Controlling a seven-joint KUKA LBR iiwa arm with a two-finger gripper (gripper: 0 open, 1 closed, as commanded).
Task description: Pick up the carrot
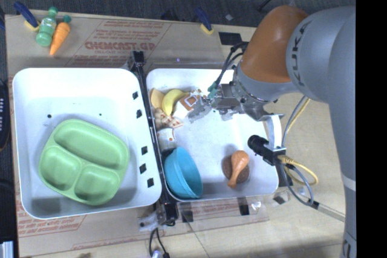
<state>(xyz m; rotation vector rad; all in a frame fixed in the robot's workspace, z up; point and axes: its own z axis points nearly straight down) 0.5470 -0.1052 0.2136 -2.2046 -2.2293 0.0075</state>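
Seen from above: 2 white bins side by side on the desk (91, 229). Carrot (59, 37) lay outside them, on the cardboard at the far left corner, touching a green toy bottle (46, 29) and well apart from the arm. End effector (199, 107) hung low over the right bin (208, 143), near a banana (172, 101); whether released or clenched, impossible to tell. Also in the right bin: a blue bowl (182, 173) tipped against the near left corner and a brown drumstick (236, 167). In the left bin (36, 87): a green divided plate (84, 161) with 3 compartments.
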